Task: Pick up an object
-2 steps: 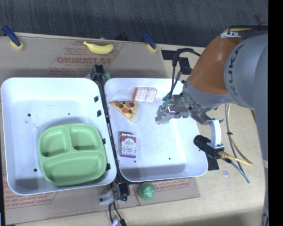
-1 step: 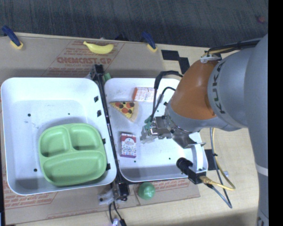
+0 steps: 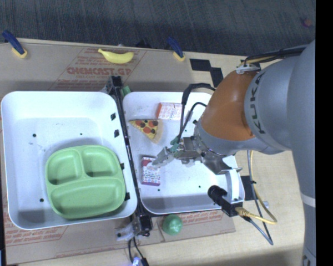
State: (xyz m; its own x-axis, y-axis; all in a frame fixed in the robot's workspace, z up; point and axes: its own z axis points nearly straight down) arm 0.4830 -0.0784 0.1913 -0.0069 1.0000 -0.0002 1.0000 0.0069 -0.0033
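Observation:
My gripper (image 3: 167,154) hangs low over the middle of the right bin (image 3: 175,203). Its tips sit just right of and above a small pink-and-white packet (image 3: 151,171) lying flat on the bin floor. Nothing shows between the fingers. A pizza slice toy (image 3: 147,128) lies toward the bin's back left. A pink-orange carton (image 3: 169,111) rests near the back wall. The arm's orange band and grey body cover the right side of this bin.
The left bin (image 3: 22,121) holds a green divided tray (image 3: 86,180). A yellow banana (image 3: 116,55) lies on the cardboard behind the bins. A green ball (image 3: 172,224) sits on the bench in front of the right bin. Cables trail at the front right.

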